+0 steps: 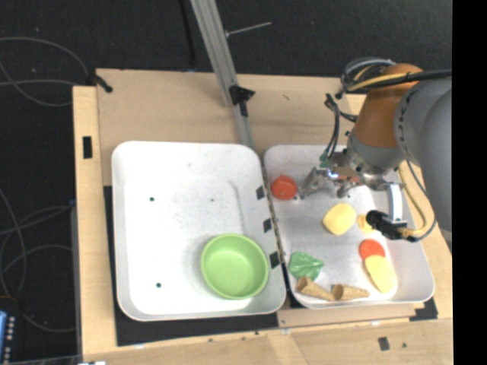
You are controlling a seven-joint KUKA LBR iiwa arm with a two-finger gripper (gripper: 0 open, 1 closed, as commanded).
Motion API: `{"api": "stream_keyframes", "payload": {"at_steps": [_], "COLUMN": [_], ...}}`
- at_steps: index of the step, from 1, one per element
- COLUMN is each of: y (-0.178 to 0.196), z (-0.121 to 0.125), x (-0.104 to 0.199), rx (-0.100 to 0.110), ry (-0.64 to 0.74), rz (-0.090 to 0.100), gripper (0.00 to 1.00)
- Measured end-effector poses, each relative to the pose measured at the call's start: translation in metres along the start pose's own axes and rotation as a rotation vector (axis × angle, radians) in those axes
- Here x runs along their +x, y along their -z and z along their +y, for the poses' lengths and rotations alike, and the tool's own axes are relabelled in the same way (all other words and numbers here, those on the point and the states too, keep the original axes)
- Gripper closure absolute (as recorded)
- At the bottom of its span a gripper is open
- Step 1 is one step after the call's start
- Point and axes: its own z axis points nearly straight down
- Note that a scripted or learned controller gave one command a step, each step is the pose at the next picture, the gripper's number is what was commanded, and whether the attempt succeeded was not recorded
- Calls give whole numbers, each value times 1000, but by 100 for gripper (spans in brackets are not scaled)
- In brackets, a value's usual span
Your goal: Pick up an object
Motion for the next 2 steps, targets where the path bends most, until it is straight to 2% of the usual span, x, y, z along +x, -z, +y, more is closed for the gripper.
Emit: {"api": "stream_keyframes", "payload": {"at_steps": [1, 2], "y": [15, 80], "z": [2, 6], "x": [-1, -2], "rx": [-8, -13], "ry": [-2, 2], "rz": [2, 2], "gripper": [100, 100]}}
